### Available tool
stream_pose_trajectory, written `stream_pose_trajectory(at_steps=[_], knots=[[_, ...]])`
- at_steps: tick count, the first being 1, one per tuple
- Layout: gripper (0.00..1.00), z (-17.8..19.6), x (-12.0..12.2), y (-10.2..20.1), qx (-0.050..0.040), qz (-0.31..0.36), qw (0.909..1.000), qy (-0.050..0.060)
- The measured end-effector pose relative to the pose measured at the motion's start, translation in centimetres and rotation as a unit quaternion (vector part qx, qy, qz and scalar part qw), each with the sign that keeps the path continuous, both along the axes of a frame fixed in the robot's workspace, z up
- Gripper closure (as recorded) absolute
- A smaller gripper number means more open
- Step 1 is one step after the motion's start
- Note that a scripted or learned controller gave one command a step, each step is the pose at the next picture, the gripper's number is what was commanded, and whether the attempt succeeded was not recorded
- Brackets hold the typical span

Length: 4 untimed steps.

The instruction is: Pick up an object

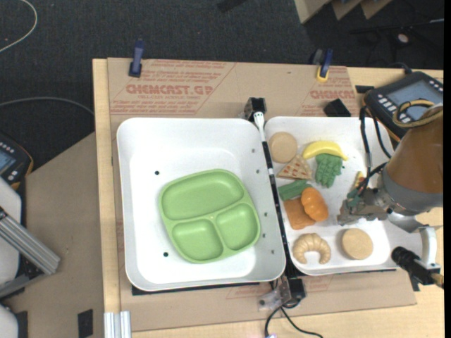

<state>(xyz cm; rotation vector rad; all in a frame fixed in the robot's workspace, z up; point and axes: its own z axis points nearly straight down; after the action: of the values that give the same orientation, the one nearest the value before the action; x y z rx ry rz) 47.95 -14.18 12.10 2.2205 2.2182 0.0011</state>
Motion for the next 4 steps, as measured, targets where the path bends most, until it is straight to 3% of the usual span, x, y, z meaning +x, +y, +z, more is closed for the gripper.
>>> stream_pose_trajectory(at_steps=[1,2,3,4], knots=[[1.00,6.7,0.1,9.0,0.0017,0.005,1.0000,-0.002],[1.00,13.6,0.1,15.4,0.0020,0.005,1.0000,-0.003],[1.00,21.7,0.0,24.8,0.0025,0.006,1.0000,-0.004],[1.00,22.3,0.0,24.2,0.0006,0.001,1.0000,0.000]])
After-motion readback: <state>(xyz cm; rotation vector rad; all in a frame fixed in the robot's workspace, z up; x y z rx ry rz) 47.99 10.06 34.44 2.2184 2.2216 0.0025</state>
